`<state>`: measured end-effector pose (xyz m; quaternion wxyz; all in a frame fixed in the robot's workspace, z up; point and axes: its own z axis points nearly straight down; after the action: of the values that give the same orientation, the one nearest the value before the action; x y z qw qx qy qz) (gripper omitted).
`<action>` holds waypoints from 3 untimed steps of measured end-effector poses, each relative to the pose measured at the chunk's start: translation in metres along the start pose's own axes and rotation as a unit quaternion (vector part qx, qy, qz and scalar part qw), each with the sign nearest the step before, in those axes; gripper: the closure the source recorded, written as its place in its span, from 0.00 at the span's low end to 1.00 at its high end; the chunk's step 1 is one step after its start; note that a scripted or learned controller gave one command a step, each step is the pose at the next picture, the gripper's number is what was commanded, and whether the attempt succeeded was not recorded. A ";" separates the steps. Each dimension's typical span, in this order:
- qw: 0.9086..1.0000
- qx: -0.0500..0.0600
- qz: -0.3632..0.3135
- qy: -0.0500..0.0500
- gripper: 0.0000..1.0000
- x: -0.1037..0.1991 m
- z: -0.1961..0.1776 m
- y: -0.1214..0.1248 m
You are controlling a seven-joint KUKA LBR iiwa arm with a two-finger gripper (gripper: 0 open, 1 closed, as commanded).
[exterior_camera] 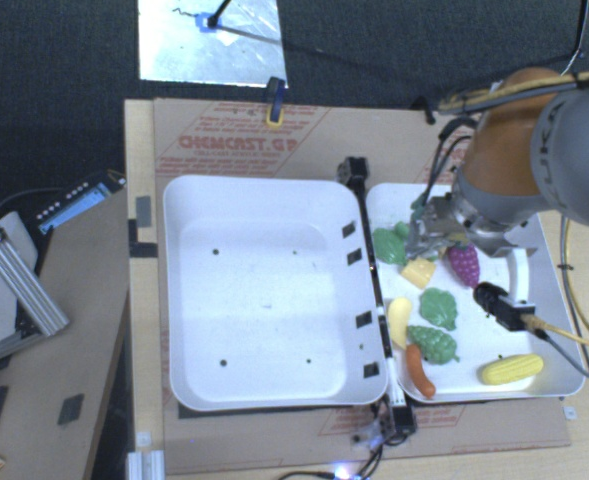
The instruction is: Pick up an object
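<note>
My gripper point(427, 236) hangs low over the upper left part of the right bin point(559, 268). Directly below it lies a yellow wedge point(419, 271). A green leafy piece point(389, 242) sits just to its left and a bunch of purple grapes point(463, 264) just to its right. Further forward in the same bin are a green lettuce piece point(438, 307), a dark green bumpy piece point(432, 344), a pale yellow piece point(400, 320), an orange-red sausage shape point(420, 370) and a yellow corn cob point(510, 369). The arm hides the bin's upper right part.
The left bin point(189, 268) lies beside the right one, with a black-clipped divider wall point(372, 278) between them. Both rest on a cardboard sheet point(234, 138). A shiny metal plate point(209, 28) lies beyond the bench.
</note>
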<state>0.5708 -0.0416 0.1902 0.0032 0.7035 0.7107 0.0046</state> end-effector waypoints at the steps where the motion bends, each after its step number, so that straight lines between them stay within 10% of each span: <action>1: 1.000 -0.004 0.002 -0.003 1.00 -0.016 -0.114 0.058; 2: 1.000 -0.002 -0.001 0.000 1.00 0.043 -0.195 0.103; 3: 1.000 -0.005 0.002 -0.001 1.00 0.029 -0.338 0.087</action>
<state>0.6539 -0.0124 0.5292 0.0075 0.7051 0.7091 0.0070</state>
